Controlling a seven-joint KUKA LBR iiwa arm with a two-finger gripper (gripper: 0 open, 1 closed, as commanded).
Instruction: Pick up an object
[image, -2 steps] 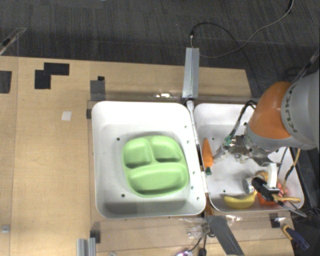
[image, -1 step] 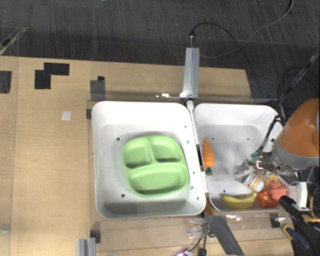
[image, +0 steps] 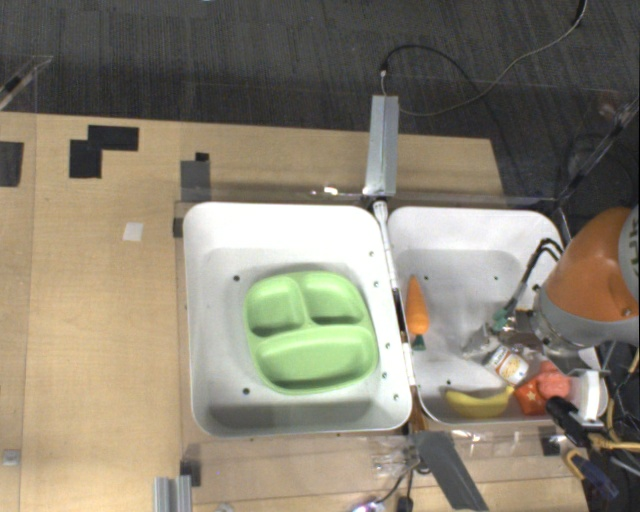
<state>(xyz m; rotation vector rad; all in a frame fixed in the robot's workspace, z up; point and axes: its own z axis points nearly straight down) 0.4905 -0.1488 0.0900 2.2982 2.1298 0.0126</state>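
Camera view, looking down on two bins. In the right white shallow bin (image: 450, 240), near the front wall: a yellow curved banana (image: 478, 402), a small jar with an orange and white label (image: 509, 367) just behind it, and a red lumpy toy (image: 543, 390) to its right. Along the left wall of that bin, an orange carrot with a green tip (image: 417, 310), well apart from the rest. Pincer (image: 496, 337) low over the jar, close to it. Hard to tell if open or closed. Grey arm with orange band (image: 592, 280) reaching in from the right. In the left white shallow bin (image: 215, 250), a green plastic tray with three parts (image: 311, 330). Both bins on a tan wooden bench (image: 90, 330).
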